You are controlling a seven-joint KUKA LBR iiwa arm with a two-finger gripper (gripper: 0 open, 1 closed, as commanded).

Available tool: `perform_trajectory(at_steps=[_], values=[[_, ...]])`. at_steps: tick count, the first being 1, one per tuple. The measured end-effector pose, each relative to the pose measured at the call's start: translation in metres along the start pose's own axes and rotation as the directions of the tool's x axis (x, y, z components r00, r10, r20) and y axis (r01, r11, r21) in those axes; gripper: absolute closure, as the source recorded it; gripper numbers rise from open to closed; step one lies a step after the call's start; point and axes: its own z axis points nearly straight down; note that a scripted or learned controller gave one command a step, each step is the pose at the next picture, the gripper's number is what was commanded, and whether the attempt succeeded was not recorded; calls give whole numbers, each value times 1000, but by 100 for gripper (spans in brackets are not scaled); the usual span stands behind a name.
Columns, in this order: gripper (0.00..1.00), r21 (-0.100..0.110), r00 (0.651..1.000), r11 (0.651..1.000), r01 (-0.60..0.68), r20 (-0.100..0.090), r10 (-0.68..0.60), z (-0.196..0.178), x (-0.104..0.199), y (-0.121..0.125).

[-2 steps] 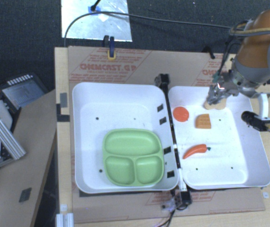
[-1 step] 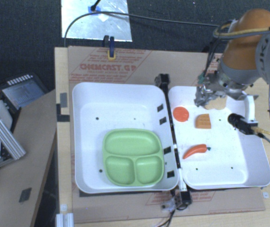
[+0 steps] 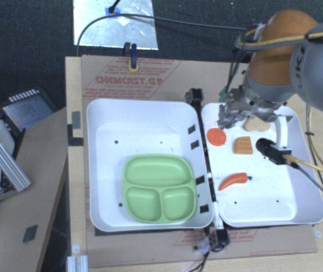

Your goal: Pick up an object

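Several small things are spread over the right-hand bin (image 3: pixel 297 208), and the claw (image 3: pixel 228 117) is seen low at that bin's upper left corner, just above the round orange-red piece (image 3: pixel 216 136); whether the claw is open or closed cannot be told from here. That round piece is judged the likeliest target, with the tan cracker-like piece (image 3: pixel 242 145) just to its right and the red pepper-shaped piece (image 3: pixel 233 180) further below it. A good grasp would be helped by a straight descent centred over the round piece, kept clear of the bin wall beside it.
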Motion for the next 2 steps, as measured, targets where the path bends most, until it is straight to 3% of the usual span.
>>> perform_trajectory(at_steps=[2], values=[[100, 2, 1000, 1000, 0, 0, 0, -5, 93, -23]])
